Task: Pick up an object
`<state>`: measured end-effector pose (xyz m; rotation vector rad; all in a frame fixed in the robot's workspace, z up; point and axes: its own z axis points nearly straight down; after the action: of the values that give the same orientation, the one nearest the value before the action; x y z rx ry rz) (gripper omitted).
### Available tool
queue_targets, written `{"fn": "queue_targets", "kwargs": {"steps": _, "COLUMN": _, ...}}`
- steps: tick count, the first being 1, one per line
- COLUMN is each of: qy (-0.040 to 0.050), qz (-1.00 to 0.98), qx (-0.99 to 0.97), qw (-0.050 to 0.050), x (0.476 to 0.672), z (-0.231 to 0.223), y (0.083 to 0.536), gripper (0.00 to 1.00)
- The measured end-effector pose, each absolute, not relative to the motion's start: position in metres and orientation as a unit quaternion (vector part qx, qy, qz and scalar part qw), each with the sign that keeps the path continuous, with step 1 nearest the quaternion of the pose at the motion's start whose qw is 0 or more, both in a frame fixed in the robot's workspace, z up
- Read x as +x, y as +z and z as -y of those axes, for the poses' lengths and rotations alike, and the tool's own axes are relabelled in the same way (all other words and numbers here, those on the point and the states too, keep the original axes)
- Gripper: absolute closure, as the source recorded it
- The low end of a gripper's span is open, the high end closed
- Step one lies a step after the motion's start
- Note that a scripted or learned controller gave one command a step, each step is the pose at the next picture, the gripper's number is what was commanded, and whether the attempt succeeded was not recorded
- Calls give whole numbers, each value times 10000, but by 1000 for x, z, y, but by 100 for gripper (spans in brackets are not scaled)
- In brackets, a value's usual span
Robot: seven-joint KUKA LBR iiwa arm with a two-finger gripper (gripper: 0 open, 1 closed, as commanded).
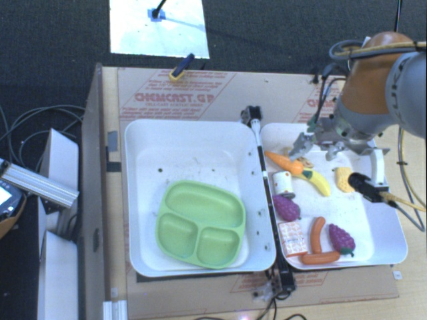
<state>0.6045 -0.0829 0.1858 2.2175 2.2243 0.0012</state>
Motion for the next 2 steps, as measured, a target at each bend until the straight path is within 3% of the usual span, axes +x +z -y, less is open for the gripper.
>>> {"fn": "queue_targets", "kwargs": {"steps": 2, "qy": -3, "qz": -7076, "qx": 7066, "qw": 0, "x": 634, "z": 97, "y": 84, "gripper": 0}}
